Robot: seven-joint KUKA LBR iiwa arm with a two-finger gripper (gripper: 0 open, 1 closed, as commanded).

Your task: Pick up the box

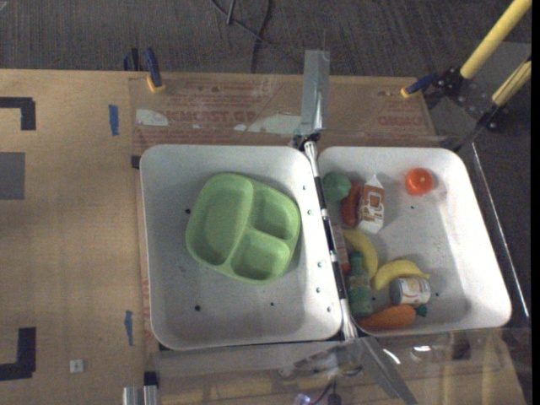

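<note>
1. Lying nearest, at the lower right of the frame, were a carrot (388,317), a can (410,291) and two bananas (400,270).
2. Farther up the right bin (472,234) lay the box (370,204), a small carton, beside the divider.
3. Left of it, a green divided plate (243,226) sat in the left bin (169,294).
4. An orange ball (418,180) lay toward the upper right.
5. The claw's state could not be told.

A green sectioned plate (243,227) lies in the left bin (169,310). In the right bin (472,251), an orange round fruit (418,180) sits near the far corner; two bananas (398,270) lie mid-bin, a small can (409,291) just beside one, a carrot (389,317) at the near wall, and a green vegetable (336,186) by the divider
</note>
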